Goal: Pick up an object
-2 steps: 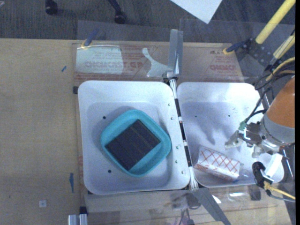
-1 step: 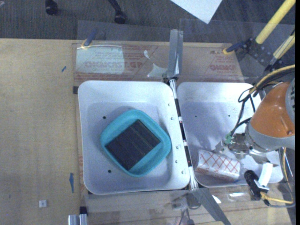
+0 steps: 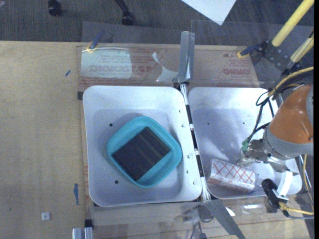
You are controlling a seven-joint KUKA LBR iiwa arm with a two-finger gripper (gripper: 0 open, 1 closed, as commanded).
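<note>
Gripper (image 3: 247, 152), finger state impossible to tell, hovers just right of the red-checked packet (image 3: 232, 176), whose long axis runs left-right.

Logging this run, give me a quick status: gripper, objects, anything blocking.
Gripper low in right bin, just above red-checked packet; grasp not confirmed. Teal container in left bin. Nothing blocking.

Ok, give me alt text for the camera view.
The pincer hangs low in the right bin, just above a flat white packet with a red lattice print. In the left bin sits a teal square dish holding a dark ridged block.
</note>
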